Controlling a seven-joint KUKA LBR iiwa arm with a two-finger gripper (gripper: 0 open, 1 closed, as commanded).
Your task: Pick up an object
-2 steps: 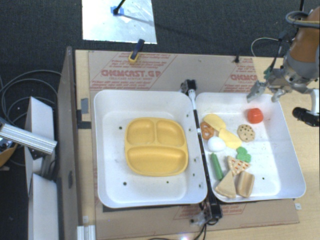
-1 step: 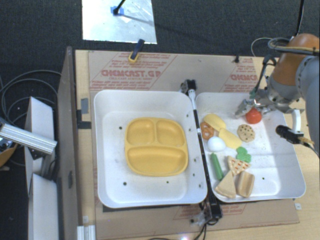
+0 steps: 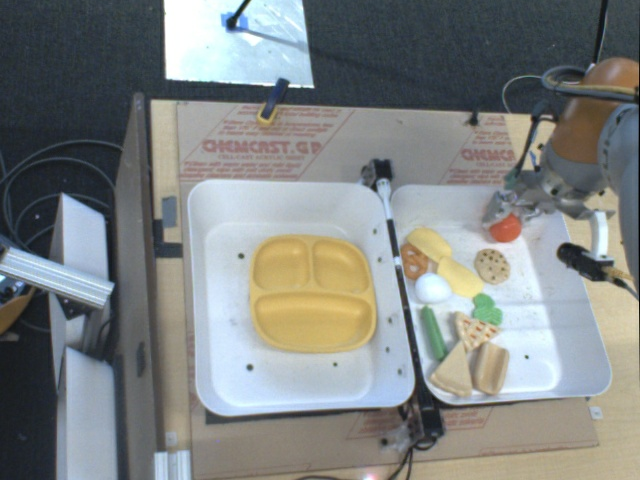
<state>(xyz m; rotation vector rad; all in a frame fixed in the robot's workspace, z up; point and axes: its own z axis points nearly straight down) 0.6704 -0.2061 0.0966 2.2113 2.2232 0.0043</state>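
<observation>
My gripper hangs low over the far part of the right bin. Right under its tip lies a small red tomato, touching it or nearly so; whether it is gripped is not visible. Nearer in the same bin are a round cookie, a yellow piece, a pretzel, a white egg, green bits, a green bean, a pizza slice and bread slices.
The left bin holds a yellow divided plate. A ridge separates the two bins. Both stand on a cardboard sheet, with a small yellow and blue tool at its far edge.
</observation>
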